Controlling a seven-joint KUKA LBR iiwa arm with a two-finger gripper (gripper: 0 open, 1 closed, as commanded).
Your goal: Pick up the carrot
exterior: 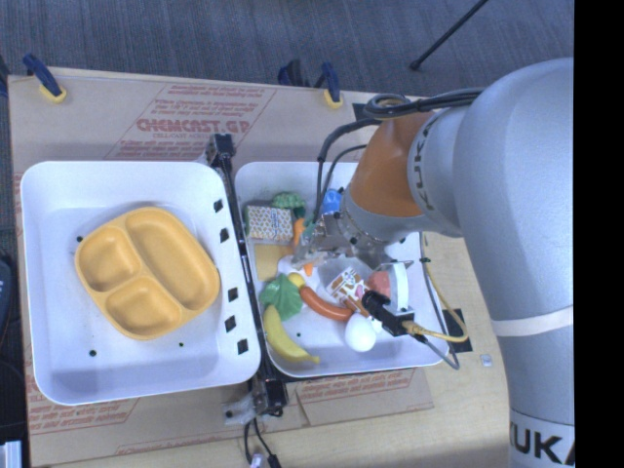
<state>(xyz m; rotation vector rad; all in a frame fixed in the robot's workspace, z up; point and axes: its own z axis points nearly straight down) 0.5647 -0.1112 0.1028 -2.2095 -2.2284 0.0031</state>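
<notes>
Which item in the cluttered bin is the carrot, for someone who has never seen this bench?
Start at the right-hand white bin, the one under the grey arm. Near its front half lies a yellow banana beside a white egg. The carrot is the slim orange stick lying aslant just above them, with green leaves at its left end; nothing else there is long and orange.

Two bins sat side by side on the bench. The left bin [39, 359] held a divided plate [146, 271] near its middle. The right bin [409, 359] was crowded: a banana [283, 339] lay at its front left, a carrot [325, 304] just behind and right of it, an egg [361, 334] beside the carrot's right end. The arm [487, 164] reached in from the right, over the bin's back half.
</notes>
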